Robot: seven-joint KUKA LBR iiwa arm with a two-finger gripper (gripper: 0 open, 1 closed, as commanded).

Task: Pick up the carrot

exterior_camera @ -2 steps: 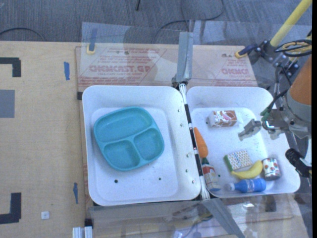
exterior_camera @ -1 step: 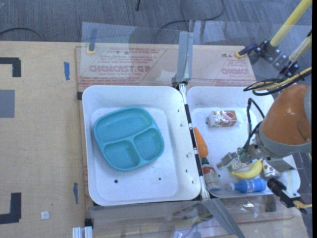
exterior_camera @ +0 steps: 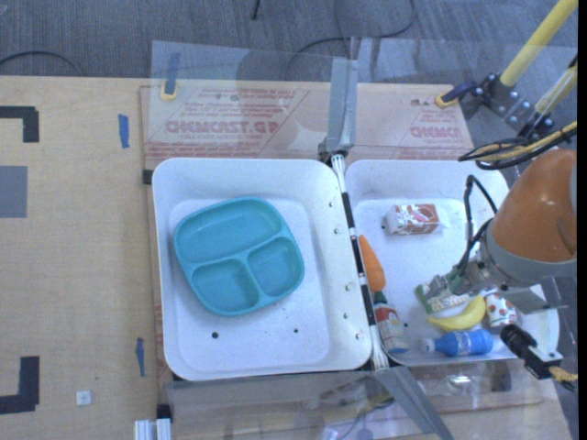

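The carrot (exterior_camera: pixel 371 262) is small and orange. It lies lengthwise against the left wall of the right bin (exterior_camera: pixel 404 183), about halfway down. My gripper (exterior_camera: pixel 451 286) hangs low over the bin's right half, above a greenish packet (exterior_camera: pixel 433 293) and just over a banana (exterior_camera: pixel 461 316). It is roughly a hand's width to the right of the carrot and apart from it. The grey arm with its orange band (exterior_camera: pixel 541 211) comes in from the right and hides part of the bin's right side.
The right bin also holds a red and white carton (exterior_camera: pixel 412 218), a blue bottle (exterior_camera: pixel 464 343), a small bottle (exterior_camera: pixel 390 324) below the carrot and a red-spotted toy (exterior_camera: pixel 499 310). A teal divided plate (exterior_camera: pixel 238 255) sits in the left bin (exterior_camera: pixel 312 337).
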